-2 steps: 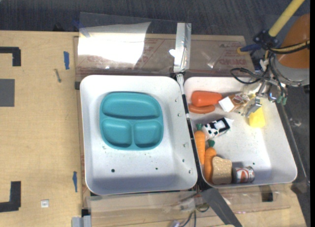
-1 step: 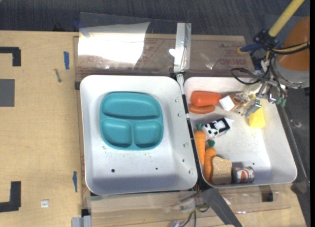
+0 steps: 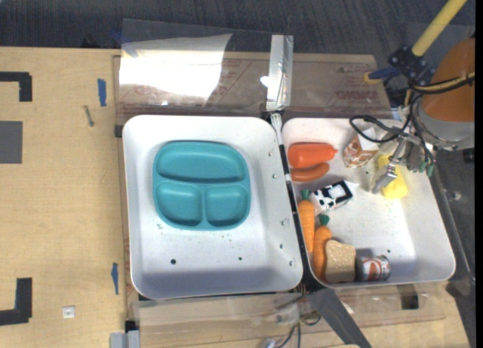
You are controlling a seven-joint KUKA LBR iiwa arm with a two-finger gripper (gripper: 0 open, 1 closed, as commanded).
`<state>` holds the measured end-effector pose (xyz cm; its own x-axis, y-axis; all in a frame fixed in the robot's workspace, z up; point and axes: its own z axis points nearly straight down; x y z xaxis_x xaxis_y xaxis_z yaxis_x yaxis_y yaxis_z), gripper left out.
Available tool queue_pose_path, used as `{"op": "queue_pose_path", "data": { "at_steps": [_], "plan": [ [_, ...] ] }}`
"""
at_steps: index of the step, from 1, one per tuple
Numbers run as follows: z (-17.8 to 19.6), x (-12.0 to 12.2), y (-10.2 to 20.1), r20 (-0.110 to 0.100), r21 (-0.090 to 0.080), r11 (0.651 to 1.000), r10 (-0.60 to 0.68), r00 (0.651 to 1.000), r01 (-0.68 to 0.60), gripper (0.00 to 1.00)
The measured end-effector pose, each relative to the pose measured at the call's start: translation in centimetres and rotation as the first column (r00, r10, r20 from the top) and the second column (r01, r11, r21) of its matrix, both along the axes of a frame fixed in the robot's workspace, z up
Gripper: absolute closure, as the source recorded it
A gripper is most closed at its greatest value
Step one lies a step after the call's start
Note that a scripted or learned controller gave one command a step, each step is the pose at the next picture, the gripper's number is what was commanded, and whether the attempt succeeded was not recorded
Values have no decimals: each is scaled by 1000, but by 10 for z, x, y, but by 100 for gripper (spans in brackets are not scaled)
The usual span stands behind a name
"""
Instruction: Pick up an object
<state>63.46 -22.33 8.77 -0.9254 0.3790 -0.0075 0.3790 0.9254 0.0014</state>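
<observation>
The wooden bench [image 3: 53, 210] runs along the left, bare apart from black angle marks, a grey patch and short strips of blue tape.

The left bin [image 3: 211, 271] is a shallow white tray with rounded corners. A teal divided plate [image 3: 201, 183] lies in its upper middle, with one long compartment at the far side and two smaller ones at the near side. A few small dark specks dot the bin floor near the plate.

Behind both bins stands a clear sheet [image 3: 181, 75] that catches a bright glare. Faint reddish printing shows on the brown board at the far right behind it, too blurred to read.

The right bin [image 3: 423, 241] touches the left one along a shared edge. At its far left corner lies an orange-red toy [image 3: 309, 155] shaped like a pepper or fish. Just nearer sits a black-and-white toy [image 3: 332, 195] with a cow-like pattern. Two orange carrots [image 3: 313, 233] lie along the left wall, end to end. A tan block [image 3: 340, 261] like a slice of bread rests at the near edge, beside a small red and white can [image 3: 373, 267] lying on its side; its label cannot be read.

At the far side of this bin a pale wrapped item [image 3: 359, 152] lies next to a yellow object [image 3: 394, 185]. The gripper [image 3: 393, 167] hangs right at the yellow object, amid black cables, and whether anything is clasped there cannot be told. The arm's orange band [image 3: 453, 90] shows at the upper right.
</observation>
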Motion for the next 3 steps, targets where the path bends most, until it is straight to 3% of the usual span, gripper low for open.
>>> {"op": "queue_pose_path", "data": {
  "at_steps": [1, 2, 3],
  "plan": [
    [-1, -23, 20, -2, 2, 998, -59, 998, 59, 0],
    [-2, 7, 0, 0, -1, 998, 57, 998, -57, 0],
    [-1, -22, 3, -4, 2, 999, -36, 999, 36, 0]
  ]
}}
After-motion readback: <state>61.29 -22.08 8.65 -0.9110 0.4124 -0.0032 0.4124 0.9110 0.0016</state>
